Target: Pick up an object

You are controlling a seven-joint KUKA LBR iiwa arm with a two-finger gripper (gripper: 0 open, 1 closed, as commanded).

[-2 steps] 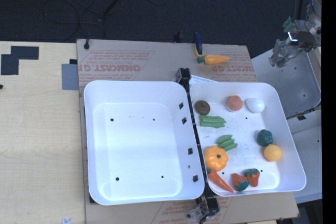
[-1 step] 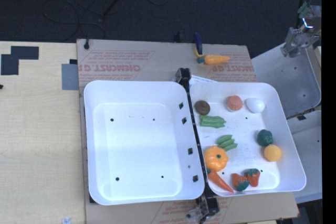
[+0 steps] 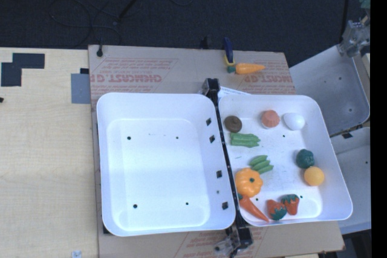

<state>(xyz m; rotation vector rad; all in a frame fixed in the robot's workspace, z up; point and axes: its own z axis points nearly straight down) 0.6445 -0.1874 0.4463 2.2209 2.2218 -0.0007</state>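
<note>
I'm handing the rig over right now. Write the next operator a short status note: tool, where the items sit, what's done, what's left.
Tool: part of the arm sits at the far right edge, well away from the bins; its state cannot be told.
Items: all in the right bin: brown disc, pink ball, white egg, two green pods, dark green piece, yellow ball, orange pumpkin, carrot, two strawberries. A second carrot lies on the cardboard behind the bins.
Done: nothing picked.
Left: approach, grasp one item, lift.

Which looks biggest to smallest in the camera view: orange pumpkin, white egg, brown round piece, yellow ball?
1. orange pumpkin, clearly largest
2. white egg and yellow ball, too alike to rank
3. brown round piece, slightly smaller
</note>
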